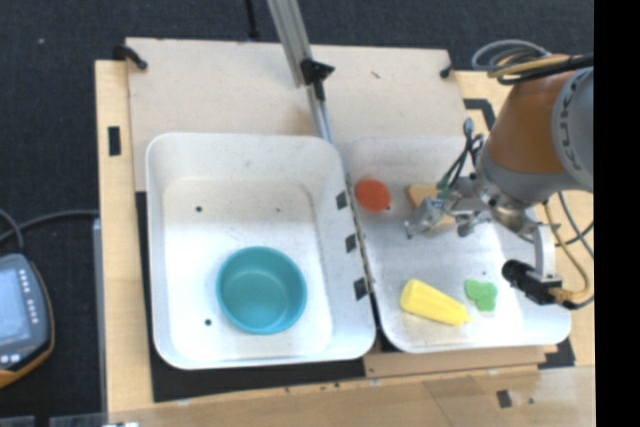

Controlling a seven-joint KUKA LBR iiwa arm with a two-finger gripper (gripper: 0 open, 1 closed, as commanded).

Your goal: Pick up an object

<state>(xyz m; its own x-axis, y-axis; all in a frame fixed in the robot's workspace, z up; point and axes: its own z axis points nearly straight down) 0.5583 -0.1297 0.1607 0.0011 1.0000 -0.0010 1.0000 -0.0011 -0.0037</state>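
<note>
Gripper (437, 215) hanging low in the right bin (400, 335); finger state: cannot tell. Tan block (421, 194) sitting just beside it, partly hidden. Orange ball (373, 195) lying a little farther out. Yellow piece (433, 302) and green piece (482, 294) resting below. Teal bowl (262, 289) sitting farthest off, in the left bin (170, 165).

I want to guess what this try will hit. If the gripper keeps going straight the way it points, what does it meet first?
The gripper points toward the view's left, low over the right bin. A tan object sits right beside it; further along that line is the orange-red round object. Depth is unclear from above.
</note>
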